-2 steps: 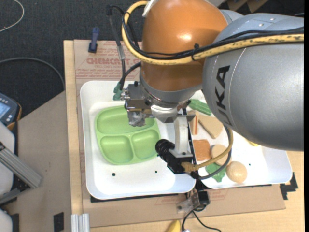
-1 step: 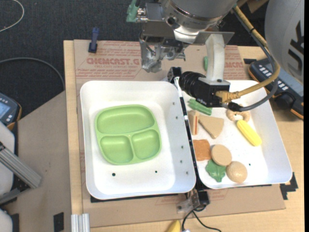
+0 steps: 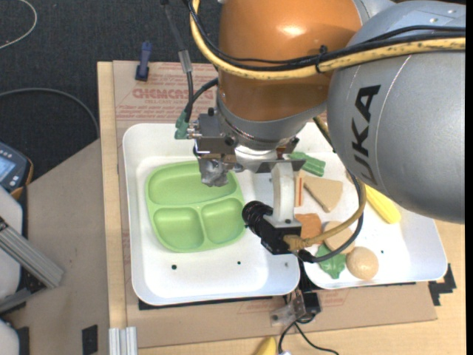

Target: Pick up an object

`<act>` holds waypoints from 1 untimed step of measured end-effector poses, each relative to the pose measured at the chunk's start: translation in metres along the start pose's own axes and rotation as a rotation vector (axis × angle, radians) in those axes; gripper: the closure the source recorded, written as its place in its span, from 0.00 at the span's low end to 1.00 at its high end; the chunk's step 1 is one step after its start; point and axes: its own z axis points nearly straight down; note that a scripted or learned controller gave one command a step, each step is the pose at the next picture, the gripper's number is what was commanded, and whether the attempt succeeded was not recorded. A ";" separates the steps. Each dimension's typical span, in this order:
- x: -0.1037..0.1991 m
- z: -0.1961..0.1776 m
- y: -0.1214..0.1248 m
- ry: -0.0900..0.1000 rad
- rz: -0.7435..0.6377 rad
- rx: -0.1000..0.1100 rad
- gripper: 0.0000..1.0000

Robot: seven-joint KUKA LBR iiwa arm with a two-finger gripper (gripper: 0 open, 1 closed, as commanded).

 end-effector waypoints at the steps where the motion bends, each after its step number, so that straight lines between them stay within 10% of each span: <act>1: -0.002 -0.171 0.000 0.016 -0.003 -0.033 1.00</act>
